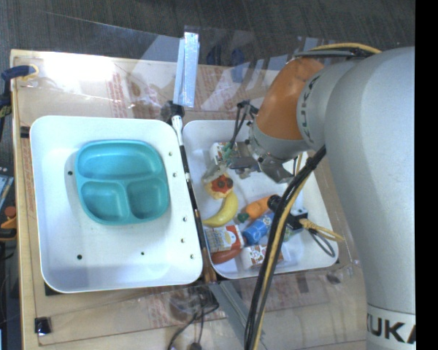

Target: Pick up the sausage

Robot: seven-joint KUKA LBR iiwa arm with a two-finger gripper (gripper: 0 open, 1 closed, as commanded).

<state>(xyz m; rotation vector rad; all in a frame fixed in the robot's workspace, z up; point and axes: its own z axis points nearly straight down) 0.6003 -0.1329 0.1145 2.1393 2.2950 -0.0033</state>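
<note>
The hand (237,160), its grip state impossible to tell, hangs over the right bin's (197,133) far end, well short of the sausage (225,254) lying against the near wall beside the banana (223,211).

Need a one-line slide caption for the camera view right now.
KUKA arm's pincer above the right bin of toy food, sausage near its front edge; teal divided tray in the left bin.
</note>
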